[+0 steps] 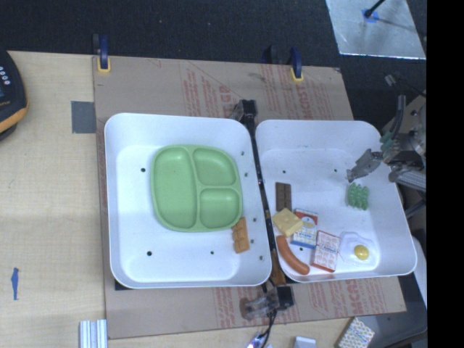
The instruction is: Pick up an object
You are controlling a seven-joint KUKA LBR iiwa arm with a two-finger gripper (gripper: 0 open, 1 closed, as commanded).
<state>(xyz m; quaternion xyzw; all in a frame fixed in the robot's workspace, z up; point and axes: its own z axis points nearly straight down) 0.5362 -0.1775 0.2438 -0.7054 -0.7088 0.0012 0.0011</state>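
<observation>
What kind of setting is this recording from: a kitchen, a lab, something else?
Most likely a robot lab bench, not a kitchen. Two white bins sit on cardboard clamped to the bench, the food looks like toys beside a green plate, and a gripper reaches in.

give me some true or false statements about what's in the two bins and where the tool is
1. The green divided plate lies in the left bin. True.
2. The hot dog lies in the left bin. False: it lies in the right bin, near its front left corner.
3. The fried egg sits near the right bin's front right corner. True.
4. The tool is over the left bin. False: it is over the right side of the right bin, above the green toy.
5. The brown cracker rests on the plate. False: it lies on the bin floor beside the plate.
</observation>
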